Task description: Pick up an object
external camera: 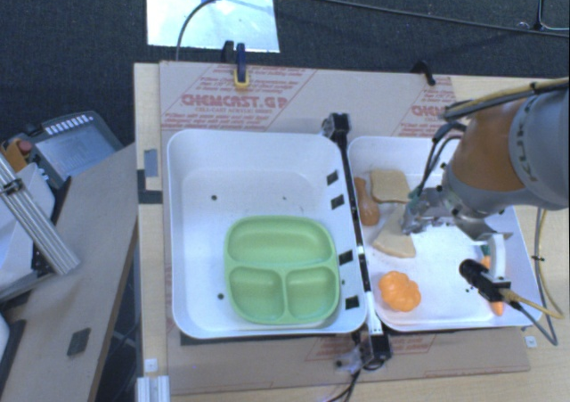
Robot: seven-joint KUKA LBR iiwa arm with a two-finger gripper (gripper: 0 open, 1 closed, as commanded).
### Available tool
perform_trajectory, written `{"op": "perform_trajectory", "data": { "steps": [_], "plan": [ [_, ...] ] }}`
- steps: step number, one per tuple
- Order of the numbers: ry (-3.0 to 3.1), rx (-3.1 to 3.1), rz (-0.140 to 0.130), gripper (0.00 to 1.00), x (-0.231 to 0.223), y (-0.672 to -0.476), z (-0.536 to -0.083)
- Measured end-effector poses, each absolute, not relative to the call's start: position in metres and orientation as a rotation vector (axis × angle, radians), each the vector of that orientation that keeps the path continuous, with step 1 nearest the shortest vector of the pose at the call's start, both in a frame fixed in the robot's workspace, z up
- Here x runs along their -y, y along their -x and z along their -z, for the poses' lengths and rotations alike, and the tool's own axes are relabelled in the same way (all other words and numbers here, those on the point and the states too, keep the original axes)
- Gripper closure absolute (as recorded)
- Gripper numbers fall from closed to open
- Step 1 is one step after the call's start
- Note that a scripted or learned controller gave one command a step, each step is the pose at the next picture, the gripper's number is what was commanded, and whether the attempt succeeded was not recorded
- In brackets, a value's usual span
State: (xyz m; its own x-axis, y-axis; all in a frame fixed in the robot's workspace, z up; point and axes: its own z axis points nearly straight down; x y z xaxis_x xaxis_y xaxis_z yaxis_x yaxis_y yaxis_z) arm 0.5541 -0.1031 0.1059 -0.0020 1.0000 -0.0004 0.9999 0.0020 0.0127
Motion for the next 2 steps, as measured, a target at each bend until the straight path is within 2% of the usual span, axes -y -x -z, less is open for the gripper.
{"op": "perform_trajectory", "data": {
  "steps": [2],
  "plan": [
    [-2.215,-2.222,-0.004,1.00,0.101,-0.564,-0.204]
  ]
}}
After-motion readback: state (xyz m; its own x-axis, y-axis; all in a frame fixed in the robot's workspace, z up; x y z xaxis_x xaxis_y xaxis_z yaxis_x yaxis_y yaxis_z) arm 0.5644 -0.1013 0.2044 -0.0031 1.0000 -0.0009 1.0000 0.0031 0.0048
